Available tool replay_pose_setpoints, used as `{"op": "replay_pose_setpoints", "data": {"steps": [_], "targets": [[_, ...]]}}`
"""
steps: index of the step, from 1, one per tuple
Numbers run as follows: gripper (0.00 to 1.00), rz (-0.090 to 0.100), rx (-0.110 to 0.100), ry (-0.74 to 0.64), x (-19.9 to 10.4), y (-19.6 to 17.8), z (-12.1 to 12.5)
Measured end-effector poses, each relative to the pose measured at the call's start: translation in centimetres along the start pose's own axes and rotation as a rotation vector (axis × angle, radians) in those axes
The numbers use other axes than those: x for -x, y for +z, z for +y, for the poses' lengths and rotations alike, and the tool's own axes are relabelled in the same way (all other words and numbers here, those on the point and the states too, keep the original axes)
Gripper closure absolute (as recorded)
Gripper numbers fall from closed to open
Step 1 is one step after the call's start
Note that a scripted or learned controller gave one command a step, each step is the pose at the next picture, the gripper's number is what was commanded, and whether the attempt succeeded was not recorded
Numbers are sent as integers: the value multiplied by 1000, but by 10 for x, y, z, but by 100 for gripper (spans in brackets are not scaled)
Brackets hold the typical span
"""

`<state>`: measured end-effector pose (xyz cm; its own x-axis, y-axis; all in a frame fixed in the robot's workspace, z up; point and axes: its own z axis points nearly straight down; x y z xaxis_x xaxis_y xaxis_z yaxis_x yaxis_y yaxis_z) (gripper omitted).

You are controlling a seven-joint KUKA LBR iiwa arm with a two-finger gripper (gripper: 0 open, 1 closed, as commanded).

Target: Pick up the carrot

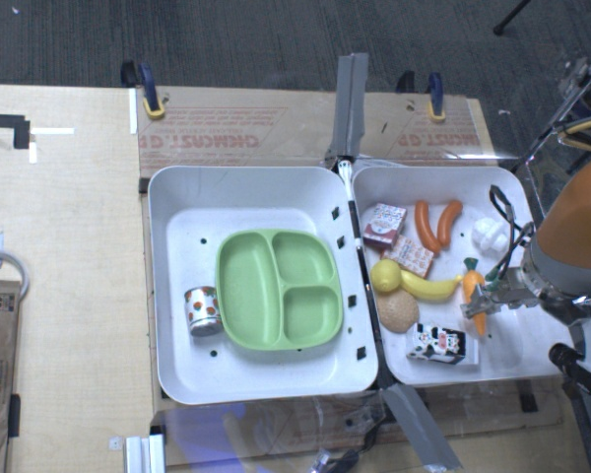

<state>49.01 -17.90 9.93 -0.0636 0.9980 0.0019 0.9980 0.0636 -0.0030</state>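
One carrot (pixel 472 286) lies in the right bin (pixel 504 179), toward its right half, just beside the tip of the banana (pixel 424 285). Long axis runs near top-to-bottom in the view: green top up by the banana's end, orange tip down toward the bin's lower part. The gripper (pixel 481 302) sits right over the carrot's lower half, coming in from the right; metal parts overlap the orange body. Whether it is open or clamped on the carrot I cannot tell; the parts are too small and cluttered. My read: the carrot is directly under or at the gripper, no sideways travel needed, and a closing across the short width of the carrot would suit its lie.

Count, right bin:
- carrot, one
- banana, one
- lemon (pixel 385 275), one, touching the banana's left end
- sausages (pixel 436 224), two, side by side near the top
- red-and-white packets (pixel 383 224), two, left of the sausages
- round brown bun or cookie (pixel 398 310), one
- small cow-patterned carton (pixel 436 344), one, just below and left of the carrot
- white lump (pixel 489 233), one, upper right, kind unclear

Count, left bin (pixel 173 294):
- green divided plate (pixel 278 288), one, three compartments
- small printed can (pixel 203 310), one, on its side just left of the plate

One arm, so no choice of side. Both bins rest on the surface (pixel 59 225).
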Motion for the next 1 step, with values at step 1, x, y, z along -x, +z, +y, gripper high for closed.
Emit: {"op": "replay_pose_setpoints", "data": {"steps": [1], "targets": [[100, -2, 1, 31, -103, -91, -6]]}}
